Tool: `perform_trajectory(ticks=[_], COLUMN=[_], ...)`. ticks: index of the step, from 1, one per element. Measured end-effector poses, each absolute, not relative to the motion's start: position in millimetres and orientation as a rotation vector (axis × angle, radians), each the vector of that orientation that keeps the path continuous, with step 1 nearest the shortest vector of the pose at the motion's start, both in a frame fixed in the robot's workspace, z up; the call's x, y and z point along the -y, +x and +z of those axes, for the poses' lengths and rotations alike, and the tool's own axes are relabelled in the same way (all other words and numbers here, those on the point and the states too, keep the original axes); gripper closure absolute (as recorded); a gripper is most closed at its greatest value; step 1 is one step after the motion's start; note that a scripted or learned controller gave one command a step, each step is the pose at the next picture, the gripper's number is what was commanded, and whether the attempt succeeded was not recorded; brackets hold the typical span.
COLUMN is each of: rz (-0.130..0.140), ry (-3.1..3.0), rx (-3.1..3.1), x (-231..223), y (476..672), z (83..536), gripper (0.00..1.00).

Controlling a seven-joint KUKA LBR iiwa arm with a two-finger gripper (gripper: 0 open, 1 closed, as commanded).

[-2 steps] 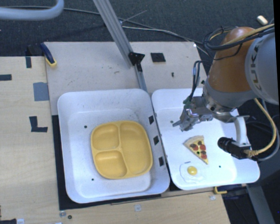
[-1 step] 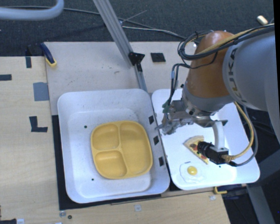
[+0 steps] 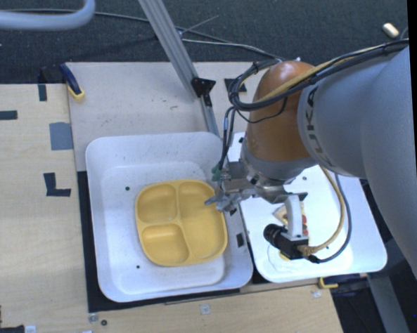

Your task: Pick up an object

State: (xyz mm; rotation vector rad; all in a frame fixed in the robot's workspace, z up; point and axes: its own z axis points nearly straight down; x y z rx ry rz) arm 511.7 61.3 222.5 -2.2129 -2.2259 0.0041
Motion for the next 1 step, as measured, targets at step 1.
perform_trajectory(ticks=[1], rz=[0.005], ry=[-2.215], rx=[2.225], x=[-99.0], y=[489.3], z=[218.8], gripper=[1.00])
